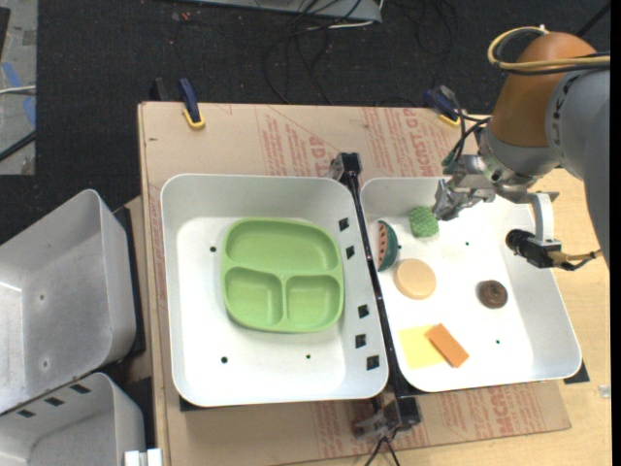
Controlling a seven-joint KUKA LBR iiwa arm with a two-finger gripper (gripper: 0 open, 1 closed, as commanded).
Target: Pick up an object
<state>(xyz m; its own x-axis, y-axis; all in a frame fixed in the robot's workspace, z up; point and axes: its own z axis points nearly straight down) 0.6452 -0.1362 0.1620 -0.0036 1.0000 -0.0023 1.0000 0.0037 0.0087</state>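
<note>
Gripper point(444, 205) hangs just beside the green block point(423, 223) in the right bin point(543, 352) — jaw state cannot be determined. The block looks light, probably soft and textured — grip across its opposite flat sides.

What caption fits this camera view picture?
Robot hand hovers by a green block in the right bin; a green tray fills the left.
</note>
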